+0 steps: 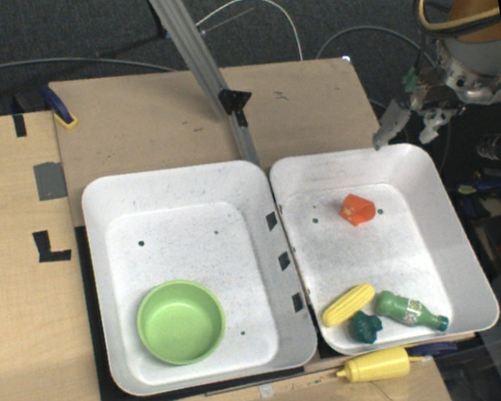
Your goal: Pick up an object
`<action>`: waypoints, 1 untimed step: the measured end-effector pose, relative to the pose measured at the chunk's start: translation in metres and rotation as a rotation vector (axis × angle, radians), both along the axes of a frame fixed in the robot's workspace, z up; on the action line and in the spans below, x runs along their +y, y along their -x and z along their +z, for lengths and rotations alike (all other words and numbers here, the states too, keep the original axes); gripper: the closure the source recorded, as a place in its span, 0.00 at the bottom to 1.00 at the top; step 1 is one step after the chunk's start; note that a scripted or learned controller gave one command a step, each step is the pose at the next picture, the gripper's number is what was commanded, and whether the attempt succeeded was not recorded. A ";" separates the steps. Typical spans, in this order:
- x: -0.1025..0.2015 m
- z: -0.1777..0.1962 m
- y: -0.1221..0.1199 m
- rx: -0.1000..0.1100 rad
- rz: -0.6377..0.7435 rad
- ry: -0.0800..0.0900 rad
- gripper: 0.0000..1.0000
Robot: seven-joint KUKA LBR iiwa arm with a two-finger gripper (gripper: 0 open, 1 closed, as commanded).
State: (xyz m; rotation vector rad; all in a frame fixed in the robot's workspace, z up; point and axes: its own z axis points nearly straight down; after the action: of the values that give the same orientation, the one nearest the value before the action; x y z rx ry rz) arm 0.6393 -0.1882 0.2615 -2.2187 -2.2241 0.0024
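Ana: Yellow and small, a squeeze bottle (377,366) lies on its side on the counter (17,281), just past the front rim of the right bin (442,210).

Ben: What sits inside that bin?

Ana: Three things crowd the front end. One is a yellow toy corn (348,304). Beside it lies a green bottle (408,308), tipped over with its neck to the right. A dark green lump (366,327) touches the corn and sits next to the bottle. Farther back, well apart from them, rests an orange-red block (358,209).

Ben: And the left bin (105,210)?

Ana: It holds a light green bowl (181,321), standing upright near the front left corner.

Ben: Where is the robot's arm?

Ana: It hangs at the right, past the back corner of the right bin. The gripper (404,121) is up off the bin, outside its back right corner, well apart from all the toys.

Ben: Are the fingers open?

Ana: Yes, a little. One grey finger points down to the left and one sits to its right, with a gap between. Nothing is held in that gap.

Ben: Anything else?

Ana: A grey metal pole (197,51) slants over the counter behind the bins.
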 end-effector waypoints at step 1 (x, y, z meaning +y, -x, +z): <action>0.000 0.000 0.000 0.000 0.000 0.000 0.00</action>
State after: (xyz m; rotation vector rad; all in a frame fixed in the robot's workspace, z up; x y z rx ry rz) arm 0.6393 -0.1883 0.2615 -2.2191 -2.2238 0.0032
